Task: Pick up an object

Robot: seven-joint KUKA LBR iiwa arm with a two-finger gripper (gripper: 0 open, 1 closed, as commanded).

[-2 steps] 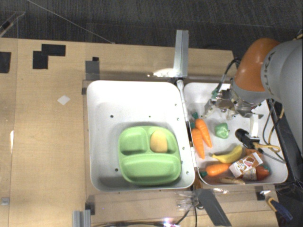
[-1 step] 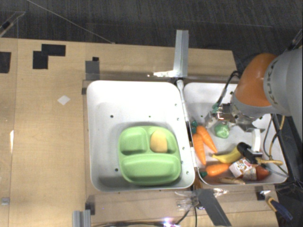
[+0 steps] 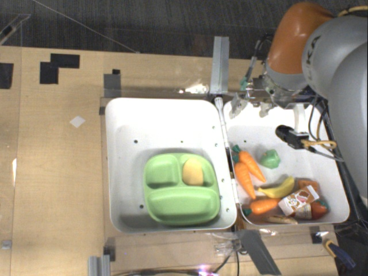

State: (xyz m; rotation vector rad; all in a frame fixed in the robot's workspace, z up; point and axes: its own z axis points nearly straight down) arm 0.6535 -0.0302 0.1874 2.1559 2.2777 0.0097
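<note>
1. A bulky, rounded grey arm [image 3: 339, 50] was seen.
2. A glossy orange band [image 3: 290, 39] was set above the wrist.
3. Black cables [image 3: 315, 128] (thin, looping) were strung beside a white bracket [image 3: 299, 118].

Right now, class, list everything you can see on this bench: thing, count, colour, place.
Bins: two, white, side by side on the bench.
Divided plate: one, green, left bin.
Round fruit: one, yellow, in the plate's upper right compartment.
Carrots: three, orange, right bin near its left wall.
Banana: one, yellow, right bin.
Small lump: one, green, right bin.
Bottle: one, red with white label, lying at the right bin's lower corner.
Arm: one, grey with orange band, upper right.
Tool: one, over the right bin's top edge.
</note>
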